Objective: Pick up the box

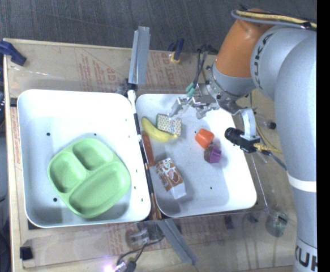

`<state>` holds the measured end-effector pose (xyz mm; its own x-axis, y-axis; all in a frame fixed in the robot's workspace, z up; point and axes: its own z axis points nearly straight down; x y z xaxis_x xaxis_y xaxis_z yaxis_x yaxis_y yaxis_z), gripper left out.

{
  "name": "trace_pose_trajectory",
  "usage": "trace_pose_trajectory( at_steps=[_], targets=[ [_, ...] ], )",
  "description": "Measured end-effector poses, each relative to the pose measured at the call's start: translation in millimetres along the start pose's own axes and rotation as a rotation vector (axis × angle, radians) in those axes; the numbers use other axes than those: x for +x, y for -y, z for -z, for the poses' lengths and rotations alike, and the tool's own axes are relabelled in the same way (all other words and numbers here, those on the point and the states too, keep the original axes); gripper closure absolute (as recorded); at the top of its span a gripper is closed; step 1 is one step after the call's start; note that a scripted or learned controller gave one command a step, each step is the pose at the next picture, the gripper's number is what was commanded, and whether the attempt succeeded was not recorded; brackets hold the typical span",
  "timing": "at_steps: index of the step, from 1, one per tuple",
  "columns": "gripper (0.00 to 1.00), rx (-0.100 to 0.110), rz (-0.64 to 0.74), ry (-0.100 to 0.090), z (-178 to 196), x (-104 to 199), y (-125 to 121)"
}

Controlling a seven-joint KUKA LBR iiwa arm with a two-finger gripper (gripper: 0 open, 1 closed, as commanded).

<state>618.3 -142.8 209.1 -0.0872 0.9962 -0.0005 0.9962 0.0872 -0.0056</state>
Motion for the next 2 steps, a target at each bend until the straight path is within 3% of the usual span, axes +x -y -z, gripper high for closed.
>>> trace_pose_trajectory(
  at_steps=[1, 2],
  targets=[
    [0.00, -0.010, -0.118, -0.001, -113.2, -1.5, -41.6],
    [1.00, -0.012, -0.113, -0.002, -101.7, -0.2, -43.0]
  ],
)
